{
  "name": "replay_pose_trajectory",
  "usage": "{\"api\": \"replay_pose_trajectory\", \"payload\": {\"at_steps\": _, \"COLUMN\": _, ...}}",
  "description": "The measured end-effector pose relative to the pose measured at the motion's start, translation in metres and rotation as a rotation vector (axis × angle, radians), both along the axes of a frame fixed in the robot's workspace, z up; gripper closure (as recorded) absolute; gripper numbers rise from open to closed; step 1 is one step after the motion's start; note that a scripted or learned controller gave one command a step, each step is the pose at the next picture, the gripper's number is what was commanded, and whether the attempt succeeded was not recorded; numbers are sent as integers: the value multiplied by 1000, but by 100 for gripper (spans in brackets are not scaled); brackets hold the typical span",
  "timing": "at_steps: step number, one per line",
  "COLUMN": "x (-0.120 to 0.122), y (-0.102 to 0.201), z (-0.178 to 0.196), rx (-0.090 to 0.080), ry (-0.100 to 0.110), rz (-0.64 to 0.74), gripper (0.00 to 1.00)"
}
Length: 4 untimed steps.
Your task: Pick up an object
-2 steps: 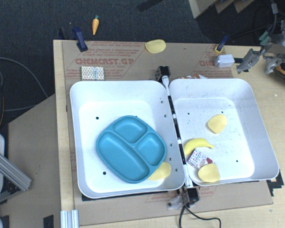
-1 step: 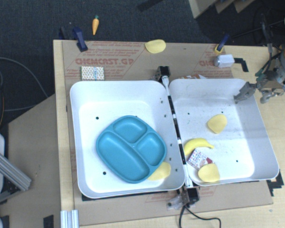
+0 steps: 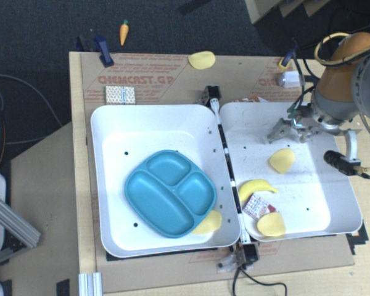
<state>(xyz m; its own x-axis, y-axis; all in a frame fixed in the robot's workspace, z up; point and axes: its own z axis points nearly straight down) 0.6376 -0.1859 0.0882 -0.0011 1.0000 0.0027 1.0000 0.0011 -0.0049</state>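
Observation:
My gripper (image 3: 290, 134) hangs over the far part of the right bin (image 3: 333, 190), fingers spread open with nothing between them. Just in front of it lies a yellow lump (image 3: 282, 160), apart from the fingertips. Nearer the front left corner of that bin sit a banana (image 3: 256, 187), a red-and-white packet (image 3: 256, 205) and a round yellow piece (image 3: 271, 225), packed close together. The left bin (image 3: 111, 134) holds a blue divided plate (image 3: 169, 193) with a yellow piece (image 3: 208, 222) at its front right edge.
On the bench behind the bins lie a yellow object (image 3: 201, 60), a patterned packet (image 3: 120, 94), a blue clip (image 3: 103, 51) and a small white block (image 3: 288, 78). A toy carrot (image 3: 124, 32) lies on the floor beyond. A black divider clamp (image 3: 213, 95) joins the bins.

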Motion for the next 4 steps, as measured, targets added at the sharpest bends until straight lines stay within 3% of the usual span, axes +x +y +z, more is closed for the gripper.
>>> {"api": "replay_pose_trajectory", "payload": {"at_steps": 2, "x": -68, "y": 82, "z": -4, "rx": -1, "ry": -3, "rz": -1, "gripper": 0}}
{"api": "replay_pose_trajectory", "payload": {"at_steps": 3, "x": -67, "y": 82, "z": 6, "rx": -1, "ry": -5, "rz": -2, "gripper": 100}}
{"api": "replay_pose_trajectory", "payload": {"at_steps": 4, "x": -127, "y": 155, "z": 121, "rx": -2, "ry": -7, "rz": 1, "gripper": 100}}
